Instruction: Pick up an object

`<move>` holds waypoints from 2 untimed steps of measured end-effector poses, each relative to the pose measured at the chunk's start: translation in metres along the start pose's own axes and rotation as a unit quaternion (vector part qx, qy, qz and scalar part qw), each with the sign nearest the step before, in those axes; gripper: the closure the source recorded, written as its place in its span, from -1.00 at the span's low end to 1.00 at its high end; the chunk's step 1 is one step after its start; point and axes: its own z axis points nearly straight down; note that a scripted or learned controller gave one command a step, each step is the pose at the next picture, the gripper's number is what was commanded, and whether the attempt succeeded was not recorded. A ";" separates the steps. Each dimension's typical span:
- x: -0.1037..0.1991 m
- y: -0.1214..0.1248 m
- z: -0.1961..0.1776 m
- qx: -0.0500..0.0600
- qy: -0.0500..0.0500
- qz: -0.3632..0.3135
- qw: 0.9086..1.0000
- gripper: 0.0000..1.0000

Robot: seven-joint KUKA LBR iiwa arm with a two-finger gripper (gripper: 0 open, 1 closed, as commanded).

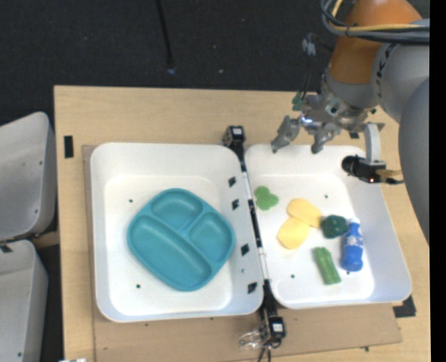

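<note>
My gripper (300, 142) hangs over the far edge of the right bin (381, 277), its two fingers spread open with nothing between them. Below it in that bin lie a small green clover-shaped piece (265, 197), two yellow pieces (304, 211) (293, 234), a dark green lump (333, 225), a blue bottle (352, 247) and a green bar (327, 265). The nearest thing, the clover-shaped piece, is well in front of the fingers and to their left.
The left bin (110, 292) holds a teal divided tray (180, 237). A ridge with black clips (249, 225) separates the two bins. The wooden bench (163, 111) shows around the bins, and grey chair backs (12, 179) stand at far left.
</note>
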 end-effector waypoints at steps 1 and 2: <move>0.000 0.002 -0.010 -0.007 0.000 0.000 1.000 -1.00; -0.010 -0.002 0.038 -0.006 -0.002 0.000 1.000 -1.00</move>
